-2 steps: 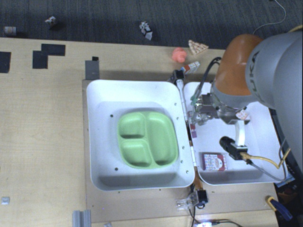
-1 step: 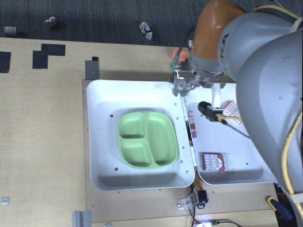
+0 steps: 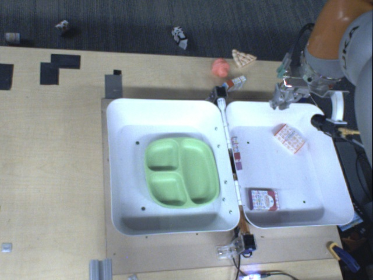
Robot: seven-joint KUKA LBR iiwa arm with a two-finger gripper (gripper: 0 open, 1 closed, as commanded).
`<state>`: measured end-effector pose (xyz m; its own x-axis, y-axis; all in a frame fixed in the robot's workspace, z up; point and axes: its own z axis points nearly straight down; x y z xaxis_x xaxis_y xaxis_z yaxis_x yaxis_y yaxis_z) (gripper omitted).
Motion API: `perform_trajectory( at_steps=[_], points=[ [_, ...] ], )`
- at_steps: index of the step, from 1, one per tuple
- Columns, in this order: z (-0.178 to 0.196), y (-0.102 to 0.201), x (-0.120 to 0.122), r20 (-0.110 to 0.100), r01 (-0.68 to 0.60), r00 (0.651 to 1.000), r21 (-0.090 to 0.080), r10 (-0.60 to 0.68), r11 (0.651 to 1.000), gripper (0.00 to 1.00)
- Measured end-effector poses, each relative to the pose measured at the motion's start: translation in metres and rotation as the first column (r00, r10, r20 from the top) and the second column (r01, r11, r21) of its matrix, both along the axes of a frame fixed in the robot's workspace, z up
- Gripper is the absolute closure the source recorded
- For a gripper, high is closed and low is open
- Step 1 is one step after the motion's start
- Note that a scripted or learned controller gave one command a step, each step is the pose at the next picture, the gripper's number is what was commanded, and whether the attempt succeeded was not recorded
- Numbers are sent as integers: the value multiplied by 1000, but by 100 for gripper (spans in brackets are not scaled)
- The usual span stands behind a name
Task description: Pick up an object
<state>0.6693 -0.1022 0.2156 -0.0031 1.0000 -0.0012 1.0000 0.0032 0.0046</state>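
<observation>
Trouble we're fearing: hand (image 3: 284,101), grip state unreadable, is hovering over the right bin's (image 3: 332,214) far rim, risking missing the patterned card (image 3: 289,138).

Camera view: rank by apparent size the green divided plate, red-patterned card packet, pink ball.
1. Green divided plate, left bin, by far largest.
2. Red-patterned card packet, right bin.
3. Pink ball, on bench beyond the bins, somewhat smaller.

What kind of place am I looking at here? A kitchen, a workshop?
Most likely a robotics lab test bench. A robot arm reaches over two white bins, one holding a green divided plate, with loose cables and stray small objects scattered about.
</observation>
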Motion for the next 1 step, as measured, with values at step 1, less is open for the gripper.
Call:
perform_trajectory(
  at_steps=[1],
  points=[
    [20,68,0,0,-3,1000,2,3,1000,100]
  ],
)
